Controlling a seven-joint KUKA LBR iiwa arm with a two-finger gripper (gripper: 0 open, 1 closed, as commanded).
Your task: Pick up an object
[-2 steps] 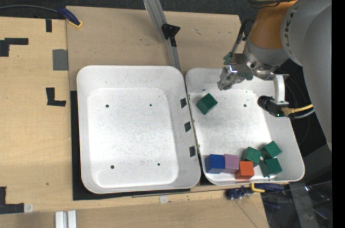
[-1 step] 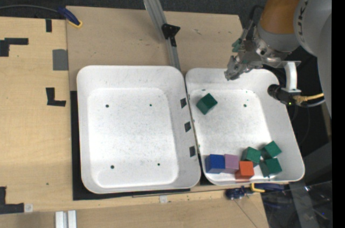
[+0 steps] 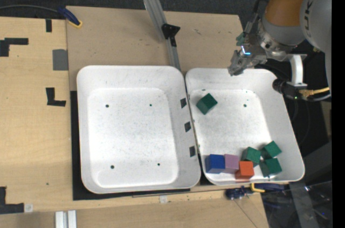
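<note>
Two white bins (image 3: 129,73); four green blocks (image 3: 206,103), one blue (image 3: 215,162), purple (image 3: 232,161), orange (image 3: 246,168).

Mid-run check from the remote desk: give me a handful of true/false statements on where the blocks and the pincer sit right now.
1. The pincer is above the right bin's far rim. True.
2. A lone green block lies in the left bin. False: it lies in the right bin, apart from the others.
3. The blue block sits by the right bin's near edge, beside a purple block. True.
4. The orange block is between the pincer's fingers. False: it lies in the near cluster with the three green blocks.
</note>
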